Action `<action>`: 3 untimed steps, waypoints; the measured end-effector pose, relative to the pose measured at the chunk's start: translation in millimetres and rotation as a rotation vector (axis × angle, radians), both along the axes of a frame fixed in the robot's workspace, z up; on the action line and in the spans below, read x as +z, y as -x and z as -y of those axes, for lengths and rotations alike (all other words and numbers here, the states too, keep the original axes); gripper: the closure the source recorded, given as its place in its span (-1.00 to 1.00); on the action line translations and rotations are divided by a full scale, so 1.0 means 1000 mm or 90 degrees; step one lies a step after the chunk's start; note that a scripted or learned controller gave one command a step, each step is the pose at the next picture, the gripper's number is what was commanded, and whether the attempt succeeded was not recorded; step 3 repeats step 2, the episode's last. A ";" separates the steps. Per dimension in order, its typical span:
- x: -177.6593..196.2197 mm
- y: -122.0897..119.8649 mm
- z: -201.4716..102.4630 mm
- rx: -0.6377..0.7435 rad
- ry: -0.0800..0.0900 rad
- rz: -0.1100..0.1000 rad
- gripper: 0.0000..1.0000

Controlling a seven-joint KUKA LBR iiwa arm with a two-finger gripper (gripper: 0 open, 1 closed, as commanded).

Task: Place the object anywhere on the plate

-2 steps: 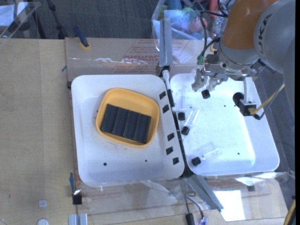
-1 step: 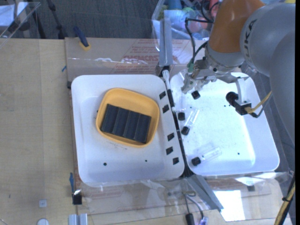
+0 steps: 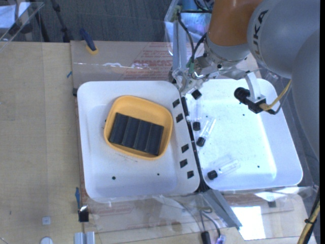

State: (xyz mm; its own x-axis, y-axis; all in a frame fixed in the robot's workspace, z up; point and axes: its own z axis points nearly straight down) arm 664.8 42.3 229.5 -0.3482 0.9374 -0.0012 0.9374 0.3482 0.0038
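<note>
A square yellow plate (image 3: 163, 114) with rounded corners sits in the left white bin (image 3: 91, 136). A dark grey ribbed rectangular object (image 3: 137, 133) lies flat on the plate, tilted a little. My gripper (image 3: 190, 81) hangs below the orange band at the far end of the seam between the two bins, up and to the right of the plate and apart from it. Nothing shows in its grasp.
The right bin (image 3: 264, 151) holds clear tubes with black caps, one pair near its left wall (image 3: 204, 129) and one near the front (image 3: 223, 166). Small black tabs (image 3: 184, 147) line the divider. The grey arm covers the bin's far right corner.
</note>
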 end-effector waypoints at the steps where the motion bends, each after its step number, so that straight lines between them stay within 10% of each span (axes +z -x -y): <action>1: -0.045 0.064 0.008 0.174 0.000 -0.004 1.00; 2: -0.045 0.064 0.008 0.173 0.000 -0.004 -1.00; 3: -0.045 0.064 0.008 0.173 0.000 -0.004 -1.00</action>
